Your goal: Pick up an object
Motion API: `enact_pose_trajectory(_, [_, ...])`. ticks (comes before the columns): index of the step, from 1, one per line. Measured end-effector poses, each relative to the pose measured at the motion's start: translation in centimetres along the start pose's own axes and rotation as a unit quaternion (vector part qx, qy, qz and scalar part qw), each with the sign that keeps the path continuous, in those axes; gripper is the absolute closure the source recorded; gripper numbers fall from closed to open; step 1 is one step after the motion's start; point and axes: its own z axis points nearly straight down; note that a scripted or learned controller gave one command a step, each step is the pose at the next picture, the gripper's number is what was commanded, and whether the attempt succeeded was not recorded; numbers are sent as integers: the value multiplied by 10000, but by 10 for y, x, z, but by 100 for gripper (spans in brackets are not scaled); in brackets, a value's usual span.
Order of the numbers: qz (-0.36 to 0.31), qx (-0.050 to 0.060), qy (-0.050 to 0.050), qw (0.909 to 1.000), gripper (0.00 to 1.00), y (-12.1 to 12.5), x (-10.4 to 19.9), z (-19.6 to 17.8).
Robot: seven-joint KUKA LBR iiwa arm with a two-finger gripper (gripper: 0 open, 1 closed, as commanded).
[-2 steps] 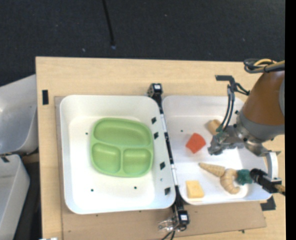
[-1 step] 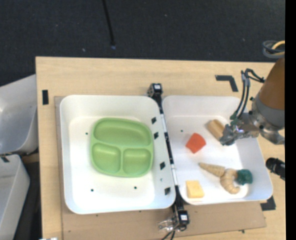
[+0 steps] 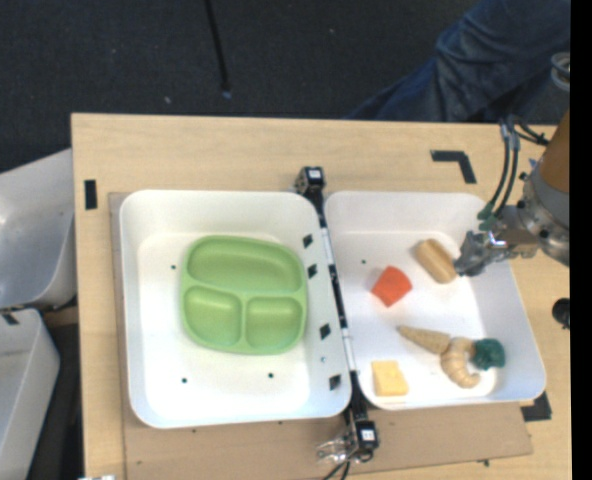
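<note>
On the wooden surface (image 3: 206,153) the left bin (image 3: 146,368) carries a green divided plate (image 3: 244,295), lying flat and well apart from everything the arm could reach soon. A hinged divider (image 3: 328,288) separates it from the right bin (image 3: 416,213), where all the candidates sit: a yellow block (image 3: 389,377) near the front wall, a red block (image 3: 391,286) in the middle, a cone-shaped toy (image 3: 424,340) whose tip points left, joined to a tan lumpy piece (image 3: 462,361) with a teal bit (image 3: 489,353) at its end, and a tan bread-like roll (image 3: 436,260) toward the back.

The hand (image 3: 473,255) hangs just beside the roll's right end; I cannot tell whether it is open or closed, and nothing is seen gripped in it. The roll looks like the nearest target. The likely trouble: coming in at the end of a rounded piece, the hand may simply nudge it leftward toward the red block, or pinch only its tip so it squirts free. The nearby right wall also leaves little room to reposition.
</note>
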Motion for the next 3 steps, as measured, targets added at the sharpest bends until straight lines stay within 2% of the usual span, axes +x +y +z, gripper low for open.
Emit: enact_pose_trajectory(3, [-5,41,10,10000,100,30,124,17])
